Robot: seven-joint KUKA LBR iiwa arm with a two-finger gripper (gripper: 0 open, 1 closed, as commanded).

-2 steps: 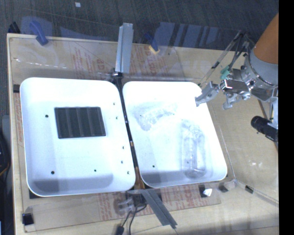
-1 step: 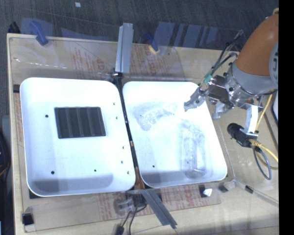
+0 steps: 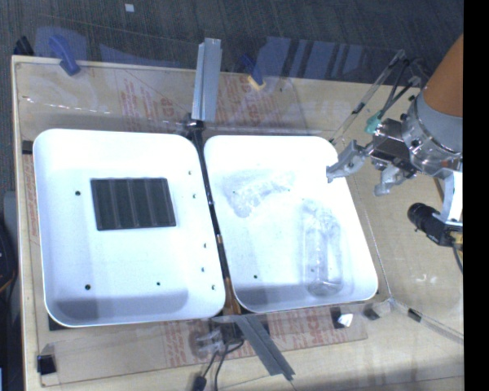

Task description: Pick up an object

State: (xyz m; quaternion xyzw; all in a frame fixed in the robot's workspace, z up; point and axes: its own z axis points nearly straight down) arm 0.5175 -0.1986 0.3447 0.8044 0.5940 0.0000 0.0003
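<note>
A dark grey ribbed rectangular block [image 3: 133, 203] lies flat in the left bin [image 3: 57, 283]. In the right bin [image 3: 269, 296] a crumpled clear plastic piece [image 3: 257, 189] rests near the back. A clear plastic bottle [image 3: 321, 249] lies lengthwise toward the right wall. My gripper [image 3: 357, 177] hangs off the right bin's back right corner, above the rim and the bench. It is open, with nothing between its fingers. One fingertip [image 3: 334, 171] points left over the bin's corner, well apart from the bottle.
A metal divider post [image 3: 205, 80] stands behind the seam between the bins. Blue clamps [image 3: 63, 52] sit along the bench's back edge. Cables [image 3: 383, 88] run down to the wrist. A black part [image 3: 428, 221] sticks out below the arm at the right.
</note>
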